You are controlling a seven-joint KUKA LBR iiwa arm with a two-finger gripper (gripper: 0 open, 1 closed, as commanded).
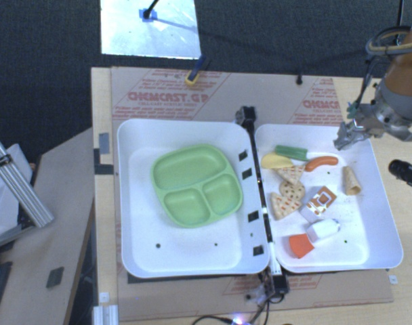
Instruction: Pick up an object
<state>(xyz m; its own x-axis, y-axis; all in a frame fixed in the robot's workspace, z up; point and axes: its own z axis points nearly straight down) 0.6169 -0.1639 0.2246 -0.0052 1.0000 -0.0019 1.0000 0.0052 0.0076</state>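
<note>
Orange block (300,246) lies nearest in the right bin (382,246), with waffle pieces (287,198) and a sausage (320,162) farther back. Left bin (135,249) holds a green tray (196,185). Gripper (345,139) hovers at the far right rim, its state unclear.

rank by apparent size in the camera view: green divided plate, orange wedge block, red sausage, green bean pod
1. Green divided plastic plate, by far the largest.
2. Orange wedge block.
3. Red toy sausage and green bean pod: they look alike in size, so unranked.

"CHEMCAST GP" on brown sheet (169,95)
</note>
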